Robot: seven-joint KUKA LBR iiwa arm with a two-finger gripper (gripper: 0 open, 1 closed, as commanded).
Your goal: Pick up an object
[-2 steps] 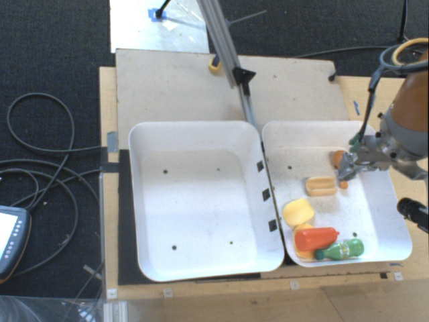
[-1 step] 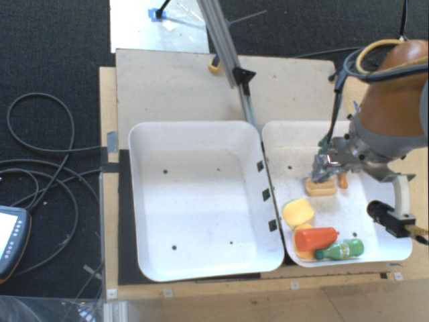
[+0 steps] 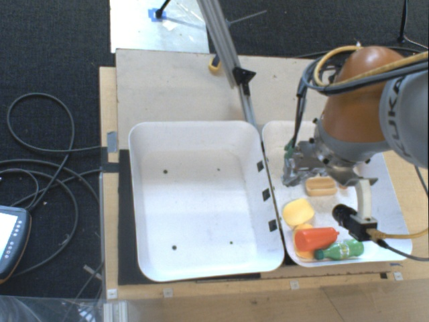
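You see the grey arm's jaws (image 3: pixel 301 170) low in the right white bin (image 3: pixel 395 237), just beside a tan bread-shaped block (image 3: pixel 321 186); their spread you cannot tell.

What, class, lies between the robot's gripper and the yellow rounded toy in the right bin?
Nothing visible. The gripper hangs above the right white bin, and only bare bin floor separates it from the yellow rounded toy.

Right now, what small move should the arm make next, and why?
Probably lower straight down a little: the gripper hangs over the right bin, just above the tan bread-like piece, with nothing visibly between its fingers.
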